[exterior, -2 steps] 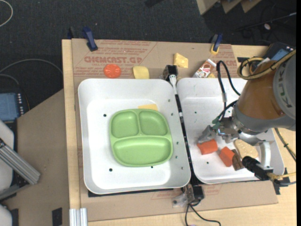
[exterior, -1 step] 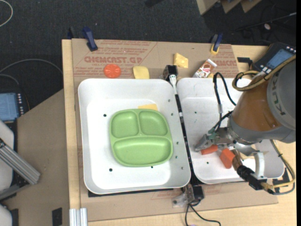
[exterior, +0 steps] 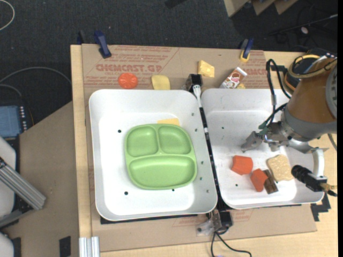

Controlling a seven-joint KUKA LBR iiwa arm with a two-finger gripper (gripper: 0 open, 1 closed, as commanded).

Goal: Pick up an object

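your gripper (exterior: 256, 138) hangs spread and empty in the right bin (exterior: 225, 106); the orange block (exterior: 242, 165) lies untouched just beside it at five o'clock, so the pick remains undone

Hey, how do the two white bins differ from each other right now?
The left bin holds a green divided plate with a yellow piece at its far edge; the right bin holds small loose items: an orange block, a tan cracker and a reddish piece. The gripper hangs over the right bin, not the left. Both are shallow, white and side by side.
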